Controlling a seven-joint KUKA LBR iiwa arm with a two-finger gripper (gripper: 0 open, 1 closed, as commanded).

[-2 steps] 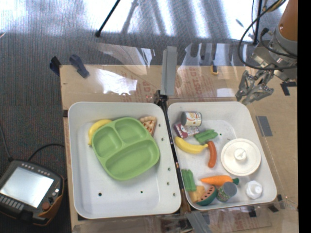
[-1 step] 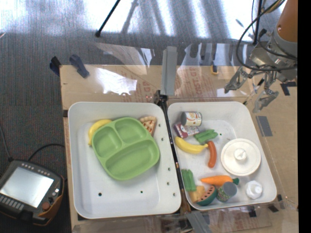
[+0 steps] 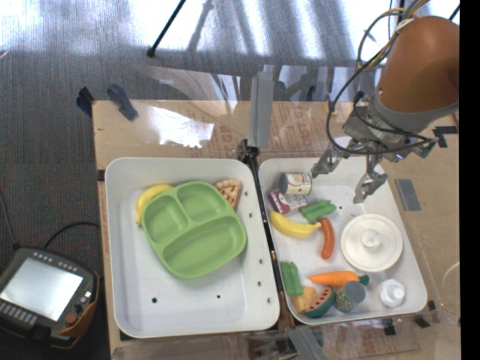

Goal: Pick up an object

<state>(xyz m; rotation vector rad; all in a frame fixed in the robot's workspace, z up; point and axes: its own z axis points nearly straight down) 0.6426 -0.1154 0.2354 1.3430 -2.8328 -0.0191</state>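
jaws (image 3: 349,178) spread open, gripping nothing, over back of right bin (image 3: 417,276), can (image 3: 295,183) just left, banana (image 3: 294,226) nearer front

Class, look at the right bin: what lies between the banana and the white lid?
In the camera view, the red sausage lies between the banana and the white lid.

A robotics lab: a grey and orange industrial arm (image 3: 416,66) trailing loose cables reaches over a bench (image 3: 180,130) covered in taped cardboard, where two white bins (image 3: 120,253) hold plastic toy food. A teach pendant (image 3: 45,295) with a screen lies on the dark carpet beside it, and a tripod leg (image 3: 171,17) stands behind
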